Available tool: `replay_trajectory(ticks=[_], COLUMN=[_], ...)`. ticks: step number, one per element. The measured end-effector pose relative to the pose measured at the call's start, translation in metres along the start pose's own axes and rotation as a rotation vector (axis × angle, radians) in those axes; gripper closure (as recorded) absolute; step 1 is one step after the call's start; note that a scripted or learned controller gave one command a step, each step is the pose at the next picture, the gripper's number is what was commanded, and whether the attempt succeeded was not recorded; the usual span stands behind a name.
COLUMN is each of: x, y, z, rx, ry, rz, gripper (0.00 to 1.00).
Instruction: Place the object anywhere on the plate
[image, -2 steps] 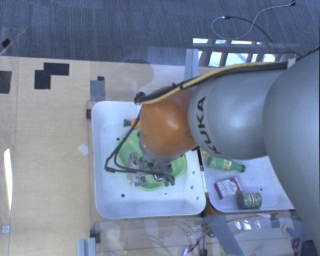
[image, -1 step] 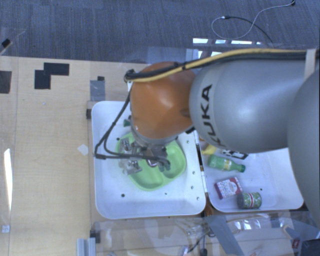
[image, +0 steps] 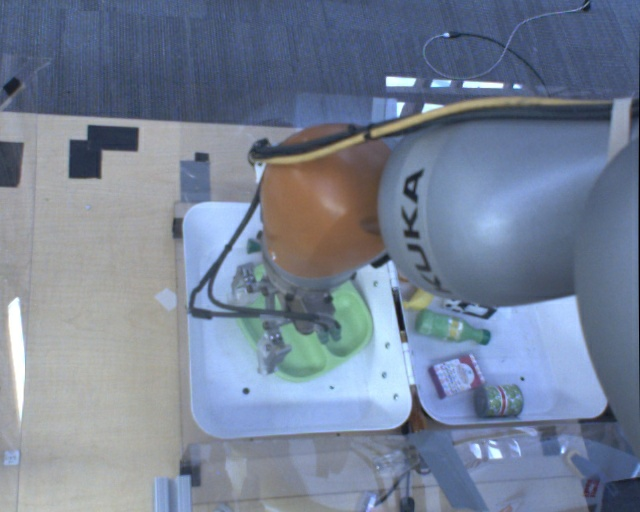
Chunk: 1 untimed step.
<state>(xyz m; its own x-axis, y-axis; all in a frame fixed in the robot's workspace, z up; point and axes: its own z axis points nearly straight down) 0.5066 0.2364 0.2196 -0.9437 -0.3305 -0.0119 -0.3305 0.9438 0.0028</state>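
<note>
Left white shallow bin (image: 215, 400) bearing lime-green plastic plate (image: 350, 335); metal two-finger gripper (image: 272, 355) poised directly over plate's left rim, opening or closure impossible to tell. No object visible between gripper and plate. Further right, in right white bin (image: 570, 400): green bottle (image: 452, 327), red packet (image: 456, 376), green can (image: 498, 400), well apart from plate.

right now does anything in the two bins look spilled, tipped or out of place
Nothing looks spilled or broken. In the right bin, the green bottle and the can lie on their sides beside a small red packet. The gripper is over the green plate in the left bin.
</note>
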Motion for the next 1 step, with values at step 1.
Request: replay_trajectory(ticks=[1], x=[-0.0028], y=[0.001], z=[-0.012], rx=[-0.003], ry=[-0.012], rz=[0.003], gripper=[1.0])
